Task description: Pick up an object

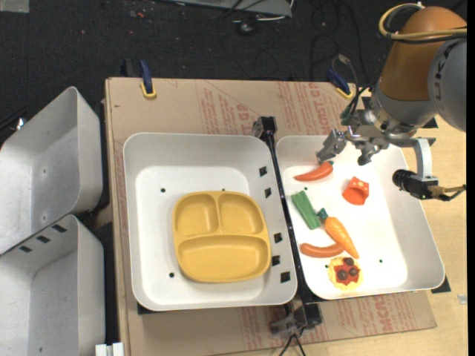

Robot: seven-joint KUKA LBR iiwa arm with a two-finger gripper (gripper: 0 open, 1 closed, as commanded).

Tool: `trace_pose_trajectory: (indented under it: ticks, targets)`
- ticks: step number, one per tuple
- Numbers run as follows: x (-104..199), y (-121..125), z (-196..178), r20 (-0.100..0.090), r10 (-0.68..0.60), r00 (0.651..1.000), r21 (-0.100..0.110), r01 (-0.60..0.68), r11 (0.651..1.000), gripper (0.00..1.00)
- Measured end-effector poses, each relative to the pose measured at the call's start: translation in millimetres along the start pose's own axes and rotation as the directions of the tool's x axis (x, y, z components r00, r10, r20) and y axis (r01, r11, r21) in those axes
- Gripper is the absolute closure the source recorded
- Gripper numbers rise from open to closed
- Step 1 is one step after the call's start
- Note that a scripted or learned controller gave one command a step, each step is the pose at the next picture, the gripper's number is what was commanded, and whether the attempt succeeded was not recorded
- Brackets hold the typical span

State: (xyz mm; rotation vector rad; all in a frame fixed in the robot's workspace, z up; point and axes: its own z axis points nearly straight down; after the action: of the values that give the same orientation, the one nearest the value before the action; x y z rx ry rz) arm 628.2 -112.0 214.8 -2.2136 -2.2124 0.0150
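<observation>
The right bin (415,251) holds several toy foods. A red chili pepper (314,173) lies near its back left. A red bell pepper piece (356,190) sits toward the middle. A carrot with a green top (326,222) lies slantwise, a sausage (321,250) below it, and a small yellow tart with dark berries (344,271) near the front. My gripper (347,148) hangs open over the bin's back end, just above and right of the chili pepper, with nothing between its fingers.
The left bin (148,199) holds a yellow sectioned plate (221,236). A black divider (276,199) runs between the bins. Two white bins (44,221) stand off the bench at the left. Clamps grip the board's back edge.
</observation>
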Motion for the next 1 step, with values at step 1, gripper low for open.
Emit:
trace_pose_trajectory:
  ticks: [1]
  targets:
    - [0.2, 2.5, -8.7, 0.002, -0.002, 1.000, -0.015, 0.002, 1.000, 0.00]
